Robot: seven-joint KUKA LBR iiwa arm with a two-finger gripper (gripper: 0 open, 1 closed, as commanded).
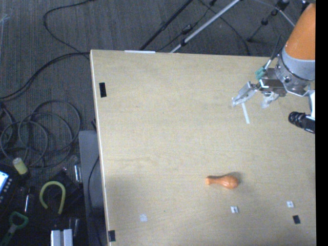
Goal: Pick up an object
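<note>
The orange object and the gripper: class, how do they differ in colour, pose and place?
The orange object is orange and rounded with a narrow neck; the gripper is pale metal with splayed fingers. The orange object lies flat on the bench, while the gripper hangs from the arm, further back and to the right.

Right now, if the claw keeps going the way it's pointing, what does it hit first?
The claw points down and to the view's left, toward bare bench top. It would likely meet that surface first; its height above the bench is unclear. The orange pear-shaped object lies well off that line, nearer the camera.
</note>
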